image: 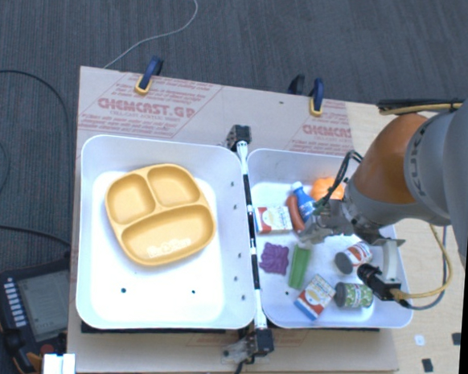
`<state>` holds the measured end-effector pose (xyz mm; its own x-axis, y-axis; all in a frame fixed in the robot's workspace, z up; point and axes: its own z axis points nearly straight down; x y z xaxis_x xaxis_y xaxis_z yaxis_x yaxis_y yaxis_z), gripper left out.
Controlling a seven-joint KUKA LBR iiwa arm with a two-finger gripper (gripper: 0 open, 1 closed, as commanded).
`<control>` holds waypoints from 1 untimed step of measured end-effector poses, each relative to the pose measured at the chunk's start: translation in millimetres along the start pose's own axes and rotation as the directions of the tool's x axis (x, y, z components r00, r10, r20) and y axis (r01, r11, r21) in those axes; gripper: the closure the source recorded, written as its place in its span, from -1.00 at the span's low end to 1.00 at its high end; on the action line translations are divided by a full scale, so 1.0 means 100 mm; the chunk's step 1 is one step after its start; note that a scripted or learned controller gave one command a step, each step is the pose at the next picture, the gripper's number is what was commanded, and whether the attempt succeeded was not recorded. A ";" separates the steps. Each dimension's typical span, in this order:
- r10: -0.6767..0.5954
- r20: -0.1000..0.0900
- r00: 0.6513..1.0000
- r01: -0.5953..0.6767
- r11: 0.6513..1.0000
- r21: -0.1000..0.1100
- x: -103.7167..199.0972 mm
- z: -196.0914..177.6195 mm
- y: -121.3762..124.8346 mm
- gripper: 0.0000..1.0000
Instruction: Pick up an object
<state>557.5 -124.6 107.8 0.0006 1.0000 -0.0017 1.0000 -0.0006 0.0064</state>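
Toy groceries, any of which would answer the task, lie crowded in the right bin (259, 172) on the counter (184, 106) while the grey and orange arm (397, 167) reaches in from the right. The end effector (315, 229) hangs low over the middle of the heap, and its state cannot be told from this angle. Just beneath and beside it are a green block (299, 266), a purple cluster (274, 257), a red-and-white packet (275, 218) and a blue-capped red bottle (300, 202); an orange piece (323, 186) sits behind, partly hidden by the arm. Nearer the front wall lie a small carton (315, 297), a green can (354, 295), a dark round piece (344, 262) and a red-and-white can (360, 253). The left bin (87, 211) carries a yellow divided plate (161, 213), well apart from the arm.

Nothing is visibly lifted, so the pick looks not yet made. The risk here is the crowding: the items near the end effector sit close together, and a descent could land on an edge between two of them, nudging one aside rather than capturing it. The cans, being round, could roll away under a glancing touch. A flat packet lying against the bin floor offers little to close on, so a try there may well come up with nothing.
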 end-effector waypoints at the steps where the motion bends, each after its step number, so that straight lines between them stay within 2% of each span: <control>1: 0.000 0.000 1.000 0.000 1.000 0.000 0.00 0.00 0.00 -1.00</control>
<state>557.5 -124.6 107.7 0.0003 1.0000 -0.0019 1.0000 -0.0003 0.0064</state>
